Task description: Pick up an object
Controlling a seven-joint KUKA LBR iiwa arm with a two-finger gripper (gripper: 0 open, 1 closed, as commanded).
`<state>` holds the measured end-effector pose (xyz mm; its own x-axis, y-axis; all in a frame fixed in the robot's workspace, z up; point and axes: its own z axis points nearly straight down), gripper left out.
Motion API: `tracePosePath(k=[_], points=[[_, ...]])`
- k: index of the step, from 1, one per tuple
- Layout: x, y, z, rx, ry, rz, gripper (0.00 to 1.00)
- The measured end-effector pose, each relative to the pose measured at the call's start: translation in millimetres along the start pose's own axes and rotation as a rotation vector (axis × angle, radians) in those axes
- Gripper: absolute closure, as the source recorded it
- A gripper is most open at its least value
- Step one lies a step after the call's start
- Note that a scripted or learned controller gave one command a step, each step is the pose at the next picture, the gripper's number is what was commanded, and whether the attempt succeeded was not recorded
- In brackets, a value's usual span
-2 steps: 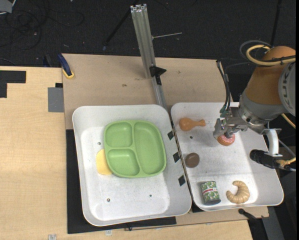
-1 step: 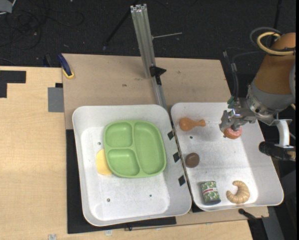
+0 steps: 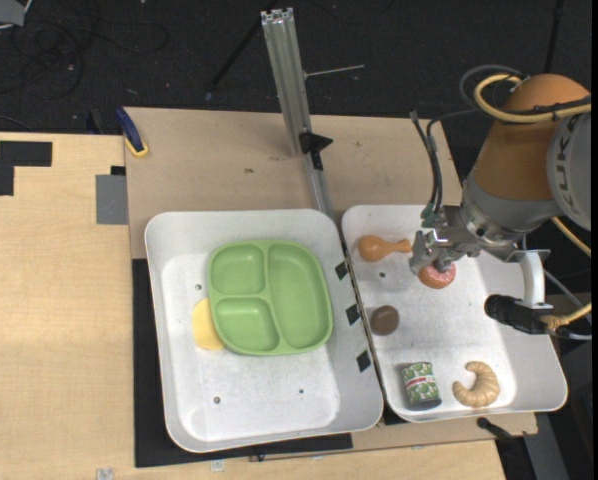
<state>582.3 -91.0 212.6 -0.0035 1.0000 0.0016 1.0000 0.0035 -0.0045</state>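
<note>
Seen from above the bench (image 3: 229, 158), the grey arm (image 3: 524, 168) with its orange band reaches in from the right, and its hand (image 3: 437, 258) sits low over the right bin (image 3: 549, 388). Directly under the hand lies a small red round object (image 3: 440, 276), its upper part covered by the hand; whether the fingers are spread or closed around it cannot be told from this angle.

Just to the left lies an orange pear-shaped toy (image 3: 381, 248), its long axis running roughly left to right, the fat end to the left and the narrow end pointing toward the hand. Nearer the camera in the same bin are a brown round piece (image 3: 384, 319), a green can (image 3: 419, 384) lying with its long axis running toward the camera, and a tan croissant (image 3: 478, 384) curved like a hook.

The left bin (image 3: 259, 408) holds a green divided plate (image 3: 270, 297). A yellow object (image 3: 205, 326) pokes out from under the plate's left edge, mostly hidden.
</note>
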Motion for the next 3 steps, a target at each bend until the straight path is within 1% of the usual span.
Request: tracePosePath(k=[1, 2, 3], points=[[56.7, -0.9, 8.1, 0.000, 0.001, -0.002, 1.00], [108.6, -7.7, 13.2, 0.001, 0.000, -0.001, 1.00], [166.0, 1.3, 8.0, -0.003, 0.000, -0.002, 1.00]])
